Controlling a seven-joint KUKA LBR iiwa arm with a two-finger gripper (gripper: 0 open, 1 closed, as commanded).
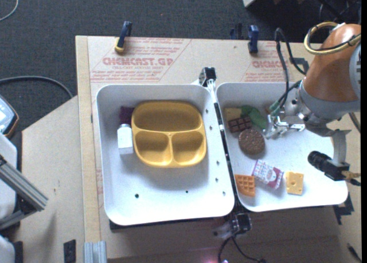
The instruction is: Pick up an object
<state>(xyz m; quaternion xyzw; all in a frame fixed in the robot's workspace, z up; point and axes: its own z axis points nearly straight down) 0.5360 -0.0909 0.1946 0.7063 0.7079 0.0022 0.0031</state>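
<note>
The right bin (321,190) holds several toy foods. A brown round cookie (251,141) lies near its middle, with a chocolate bar (239,123) and a green piece (256,117) behind it. A waffle (245,184), a pink carton (267,174) and a cheese wedge (295,183) lie along the front. My gripper (274,127) hangs low over the back of this bin, just right of the green piece and above the cookie's right edge. Nothing shows in its grasp.
The left bin (109,187) holds a yellow divided plate (169,133), a small white bottle (125,138) and a dark purple item (126,113). The ridge between the bins runs just left of the chocolate bar. A black fitting (325,164) sticks in over the right bin's right side.
</note>
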